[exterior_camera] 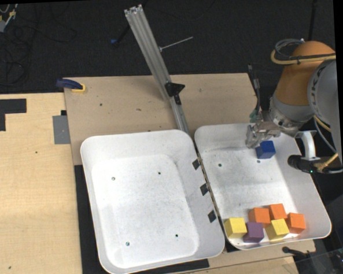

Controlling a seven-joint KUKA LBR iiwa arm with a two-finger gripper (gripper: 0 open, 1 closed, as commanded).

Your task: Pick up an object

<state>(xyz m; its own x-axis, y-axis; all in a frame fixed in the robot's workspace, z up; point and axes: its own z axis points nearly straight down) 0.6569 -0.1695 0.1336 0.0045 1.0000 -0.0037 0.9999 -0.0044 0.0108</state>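
A blue cube [265, 150] sits toward the back of the right bin [237, 176]. My gripper [258, 136] hangs at the cube's upper left, touching or just above its top edge. The grey arm with its orange band [302, 67] reaches in from the right. Along the right bin's front edge lies a cluster of cubes: a yellow one [235, 226], a purple one [255, 231], an orange one [259, 215], a second orange one [277, 211], another yellow one [276, 229] and a third orange one [296, 221].
The left bin [104, 166] stands beside the right one, with black clips [204, 188] along their shared edge. A slanted metal rail [155, 59] rises behind the bins. A cable and connector [305, 161] hang near the right bin's right rim.
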